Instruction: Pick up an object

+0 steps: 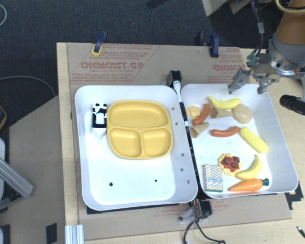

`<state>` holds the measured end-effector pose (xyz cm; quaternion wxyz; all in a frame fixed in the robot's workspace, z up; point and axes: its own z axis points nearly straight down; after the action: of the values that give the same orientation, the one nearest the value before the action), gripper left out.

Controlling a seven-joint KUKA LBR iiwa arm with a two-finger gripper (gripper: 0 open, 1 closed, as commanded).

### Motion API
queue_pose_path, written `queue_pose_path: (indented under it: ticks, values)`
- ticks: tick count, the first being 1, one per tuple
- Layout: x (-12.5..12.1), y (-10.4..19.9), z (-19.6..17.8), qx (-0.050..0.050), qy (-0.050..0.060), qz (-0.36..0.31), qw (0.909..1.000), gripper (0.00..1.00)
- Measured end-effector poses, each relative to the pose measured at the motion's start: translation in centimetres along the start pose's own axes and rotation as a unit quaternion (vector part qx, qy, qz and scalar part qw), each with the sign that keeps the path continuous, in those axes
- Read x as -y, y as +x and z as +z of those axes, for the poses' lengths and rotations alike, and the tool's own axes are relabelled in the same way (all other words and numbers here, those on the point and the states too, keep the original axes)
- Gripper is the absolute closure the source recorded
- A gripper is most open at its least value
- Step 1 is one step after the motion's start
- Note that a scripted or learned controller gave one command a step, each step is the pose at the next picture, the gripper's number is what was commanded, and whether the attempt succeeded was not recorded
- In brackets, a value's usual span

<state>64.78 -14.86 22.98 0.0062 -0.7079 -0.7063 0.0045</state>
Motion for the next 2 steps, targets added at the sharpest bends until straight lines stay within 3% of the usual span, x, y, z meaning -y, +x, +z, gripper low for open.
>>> queue_pose_path:
  ticks: [1,2]
  values:
    - [-0.2,0.0,-0.9,0.001,-0.007,-0.001,1.0,0.0]
    - [0.6,0.2,3.9,0.001,-0.005,-0.001,1.0,0.0]
